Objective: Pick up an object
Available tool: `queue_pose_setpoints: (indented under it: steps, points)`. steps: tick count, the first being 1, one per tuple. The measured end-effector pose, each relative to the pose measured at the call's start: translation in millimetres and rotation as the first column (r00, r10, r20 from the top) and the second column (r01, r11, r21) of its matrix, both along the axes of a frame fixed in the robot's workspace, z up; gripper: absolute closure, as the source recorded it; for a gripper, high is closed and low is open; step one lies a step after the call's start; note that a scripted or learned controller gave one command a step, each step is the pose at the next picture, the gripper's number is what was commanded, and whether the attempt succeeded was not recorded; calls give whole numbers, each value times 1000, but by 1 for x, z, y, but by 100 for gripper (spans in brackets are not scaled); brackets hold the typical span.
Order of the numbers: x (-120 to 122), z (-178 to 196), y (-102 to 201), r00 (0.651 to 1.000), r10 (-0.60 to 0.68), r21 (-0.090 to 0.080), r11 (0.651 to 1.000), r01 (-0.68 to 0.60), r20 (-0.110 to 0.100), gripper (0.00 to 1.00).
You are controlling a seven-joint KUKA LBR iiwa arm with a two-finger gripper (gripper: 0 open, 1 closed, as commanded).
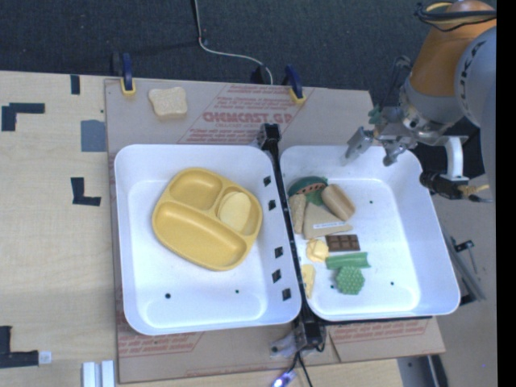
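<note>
My gripper [376, 150] hangs open over the far edge of the right bin [419, 240], with nothing between its two grey fingers. Below and to the left of it, toy food lies in a cluster in that bin: a tan bread roll [338, 201], a dark green piece [307, 185], a beige wedge [298, 210], a brown chocolate bar [342, 242], a yellow piece [318, 251] and a green broccoli [349, 274]. The orange band of the arm [447, 35] sits at the top right.
The left bin [141, 289] holds a yellow divided plate [208, 218]. A slice of toy bread [168, 102] lies on the cardboard behind the bins. Black clips [278, 216] run along the seam between the bins. A cable [218, 51] trails at the back.
</note>
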State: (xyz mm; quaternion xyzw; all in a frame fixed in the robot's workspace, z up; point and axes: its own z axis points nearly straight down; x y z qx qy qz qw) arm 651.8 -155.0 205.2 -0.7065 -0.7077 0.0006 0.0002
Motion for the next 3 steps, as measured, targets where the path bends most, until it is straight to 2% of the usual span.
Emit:
queue_pose_setpoints:
  steps: [1,2,3]
  points:
    - [-62,-97,-3,1000,-3,3,1000,3,-13,0]
    - [-9,-118,15,1000,4,2,1000,-4,-6,0]
    - [-8,-104,17,1000,3,6,1000,-3,1,100]
